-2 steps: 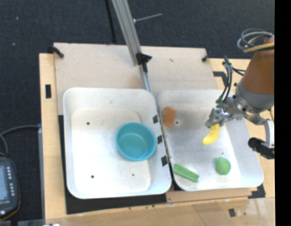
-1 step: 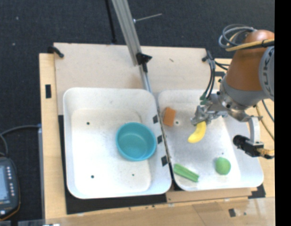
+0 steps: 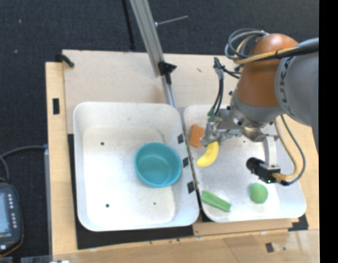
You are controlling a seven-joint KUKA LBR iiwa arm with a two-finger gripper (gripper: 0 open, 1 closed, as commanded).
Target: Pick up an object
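Gripper (image 3: 214, 137) clamped on top end of yellow banana (image 3: 208, 154), near right bin's (image 3: 286, 201) left wall. Orange block (image 3: 195, 136) just beside, at that wall. Green oblong piece (image 3: 216, 200) and green ball (image 3: 258, 193) along front edge. Blue bowl (image 3: 158, 164) in left bin (image 3: 97, 125).

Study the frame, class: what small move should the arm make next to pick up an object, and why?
Probably a short descent onto the yellow banana. The gripper sits right above the banana's upper end in the right bin, with an orange block close beside it. Whether the fingers already grip the banana cannot be told, so lifting now seems premature.
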